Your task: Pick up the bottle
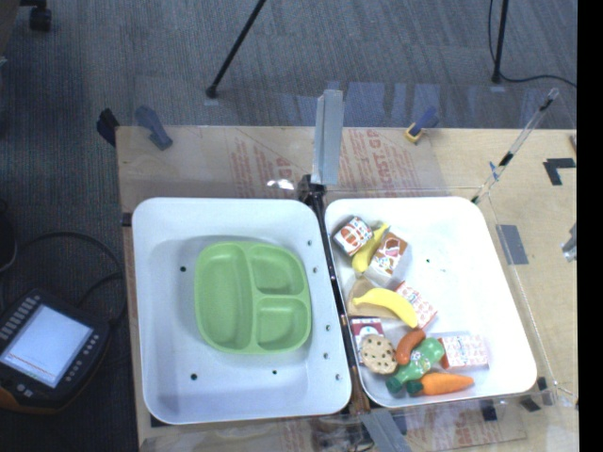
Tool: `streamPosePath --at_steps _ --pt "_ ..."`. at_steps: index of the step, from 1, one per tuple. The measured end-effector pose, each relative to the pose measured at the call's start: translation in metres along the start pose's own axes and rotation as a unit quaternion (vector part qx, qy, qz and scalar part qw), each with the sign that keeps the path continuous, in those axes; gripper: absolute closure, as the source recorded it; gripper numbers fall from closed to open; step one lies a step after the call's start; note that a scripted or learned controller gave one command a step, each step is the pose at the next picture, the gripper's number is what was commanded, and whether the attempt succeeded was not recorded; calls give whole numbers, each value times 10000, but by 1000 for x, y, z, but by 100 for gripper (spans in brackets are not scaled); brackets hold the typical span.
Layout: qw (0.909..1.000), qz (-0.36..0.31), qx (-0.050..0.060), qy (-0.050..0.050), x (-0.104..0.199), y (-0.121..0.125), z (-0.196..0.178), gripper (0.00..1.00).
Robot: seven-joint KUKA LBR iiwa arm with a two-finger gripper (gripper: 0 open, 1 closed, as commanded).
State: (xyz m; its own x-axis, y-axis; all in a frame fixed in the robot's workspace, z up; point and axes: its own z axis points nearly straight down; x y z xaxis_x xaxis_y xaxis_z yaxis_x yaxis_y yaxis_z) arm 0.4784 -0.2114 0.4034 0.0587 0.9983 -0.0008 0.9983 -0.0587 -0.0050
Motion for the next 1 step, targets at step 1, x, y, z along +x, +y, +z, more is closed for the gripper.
streamPosePath --at_steps 1 --pt "9994 332 -4 7 4 -1 55 100"
